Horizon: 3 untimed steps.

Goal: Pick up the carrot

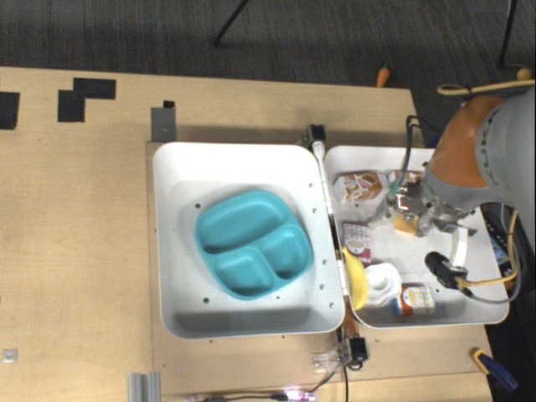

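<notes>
The gripper (409,216) hung low in the right bin (481,312), seemingly to reach an orange piece, perhaps the carrot (405,224), directly beneath; jaw state I cannot tell

2 bins sit side by side on the counter (75,249): the left bin (176,224) holds a divided tray (251,241), and the arm (477,157) reaches over the right bin (486,308). In the right bin, a snack packet (358,188) lies at the back left, a banana (357,281) along the left wall, a bottle (382,281) just right of it, and a small can (416,300) near the front.
</notes>
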Each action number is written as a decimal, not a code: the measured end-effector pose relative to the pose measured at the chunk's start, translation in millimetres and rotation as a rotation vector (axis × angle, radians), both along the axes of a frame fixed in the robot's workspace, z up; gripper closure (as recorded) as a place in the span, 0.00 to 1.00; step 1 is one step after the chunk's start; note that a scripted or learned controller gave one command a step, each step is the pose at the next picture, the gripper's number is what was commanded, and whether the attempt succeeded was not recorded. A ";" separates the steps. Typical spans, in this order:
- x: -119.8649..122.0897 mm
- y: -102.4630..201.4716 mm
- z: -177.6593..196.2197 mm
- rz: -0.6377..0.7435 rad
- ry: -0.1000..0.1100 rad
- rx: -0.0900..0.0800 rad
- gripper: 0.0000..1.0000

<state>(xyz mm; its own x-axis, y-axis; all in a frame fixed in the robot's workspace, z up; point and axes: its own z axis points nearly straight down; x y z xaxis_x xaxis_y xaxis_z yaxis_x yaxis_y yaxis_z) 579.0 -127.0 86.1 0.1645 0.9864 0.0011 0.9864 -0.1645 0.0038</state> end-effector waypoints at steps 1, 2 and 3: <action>3.4 0.3 13.0 0.005 -0.008 -0.002 1.00; -41.7 42.0 77.4 -0.059 -0.001 0.001 1.00; -42.6 41.0 75.8 -0.061 0.002 0.001 0.00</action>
